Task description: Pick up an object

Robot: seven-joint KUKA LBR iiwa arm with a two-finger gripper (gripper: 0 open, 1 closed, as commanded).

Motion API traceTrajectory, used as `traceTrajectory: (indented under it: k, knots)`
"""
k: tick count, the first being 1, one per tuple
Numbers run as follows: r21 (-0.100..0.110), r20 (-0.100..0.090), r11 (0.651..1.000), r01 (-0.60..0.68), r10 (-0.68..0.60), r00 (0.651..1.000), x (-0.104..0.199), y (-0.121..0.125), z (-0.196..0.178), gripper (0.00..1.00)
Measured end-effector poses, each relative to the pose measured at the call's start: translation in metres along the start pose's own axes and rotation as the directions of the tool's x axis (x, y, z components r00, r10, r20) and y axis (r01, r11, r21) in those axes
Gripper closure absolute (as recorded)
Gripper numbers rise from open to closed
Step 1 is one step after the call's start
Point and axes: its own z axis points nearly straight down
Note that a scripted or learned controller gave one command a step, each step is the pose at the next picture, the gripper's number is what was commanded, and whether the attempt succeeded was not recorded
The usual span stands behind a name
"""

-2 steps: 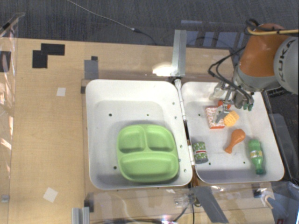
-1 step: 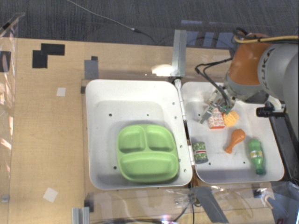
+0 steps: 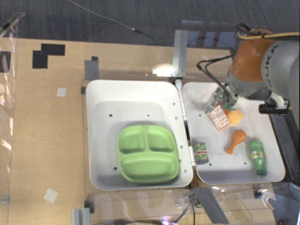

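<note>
The right bin holds several small items. A red-and-white carton lies flat near its middle, with a yellow-orange toy touching its right side. An orange drumstick lies below them, and a green bottle lies near the front right corner. A small green-and-red can stands by the divider. My gripper hangs low at the carton's far edge, under the orange-banded wrist. Nothing is lifted off the bin floor.
A green divided plate fills the front half of the left bin. A metal post stands behind the divider between the bins. The arm's grey body overhangs the right bin's back right corner.
</note>
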Motion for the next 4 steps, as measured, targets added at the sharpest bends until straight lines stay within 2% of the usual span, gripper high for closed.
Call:
traceTrajectory:
  k: [1,2,3,4]
  knots:
    - [0.003,-0.011,0.981,-0.194,0.194,0.981,0.074,0.059,-0.086,1.0]
    - [0.01,-0.016,0.935,-0.355,0.355,0.935,0.16,0.107,-0.096,1.0]
    - [0.02,-0.014,0.798,-0.603,0.603,0.798,0.262,0.12,-0.07,1.0]
    - [0.021,-0.001,0.382,-0.924,0.924,0.383,0.267,0.132,-0.102,1.0]
